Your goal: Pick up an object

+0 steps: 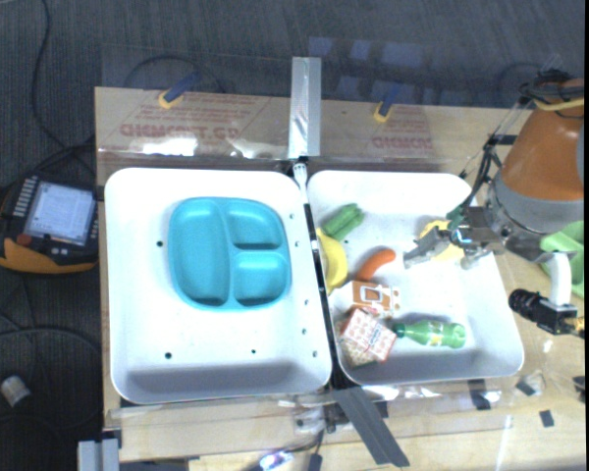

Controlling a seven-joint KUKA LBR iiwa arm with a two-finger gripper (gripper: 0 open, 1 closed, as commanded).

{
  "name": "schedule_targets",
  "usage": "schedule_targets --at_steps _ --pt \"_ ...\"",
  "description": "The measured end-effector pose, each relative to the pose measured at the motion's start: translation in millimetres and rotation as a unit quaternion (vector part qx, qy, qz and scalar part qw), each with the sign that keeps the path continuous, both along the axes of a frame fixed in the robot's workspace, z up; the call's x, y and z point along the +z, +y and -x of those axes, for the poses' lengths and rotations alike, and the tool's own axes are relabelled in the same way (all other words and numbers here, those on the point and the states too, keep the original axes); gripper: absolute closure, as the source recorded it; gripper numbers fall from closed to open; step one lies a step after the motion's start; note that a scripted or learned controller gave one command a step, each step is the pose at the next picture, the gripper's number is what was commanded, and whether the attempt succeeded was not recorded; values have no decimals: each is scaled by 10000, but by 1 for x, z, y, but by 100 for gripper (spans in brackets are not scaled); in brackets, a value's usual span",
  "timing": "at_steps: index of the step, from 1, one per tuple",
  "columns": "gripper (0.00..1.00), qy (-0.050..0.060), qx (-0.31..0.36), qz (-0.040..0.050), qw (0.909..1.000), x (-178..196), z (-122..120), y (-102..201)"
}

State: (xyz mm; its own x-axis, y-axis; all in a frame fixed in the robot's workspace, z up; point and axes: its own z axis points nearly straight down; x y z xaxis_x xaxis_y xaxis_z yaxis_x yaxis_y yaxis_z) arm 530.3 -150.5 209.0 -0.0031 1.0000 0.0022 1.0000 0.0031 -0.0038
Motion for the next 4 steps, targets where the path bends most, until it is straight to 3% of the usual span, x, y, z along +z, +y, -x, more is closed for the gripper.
schedule_targets --at_steps 1,2,3,4 --pt "0 8 -624 6 9981 -27 -36 77" --pt "0 -71 -770 17 9970 -119 -52 26" --pt "0 -2 -769 12 9970 -96 -68 4" --pt "0 -65 -1988 27 9800 -119 -47 48"
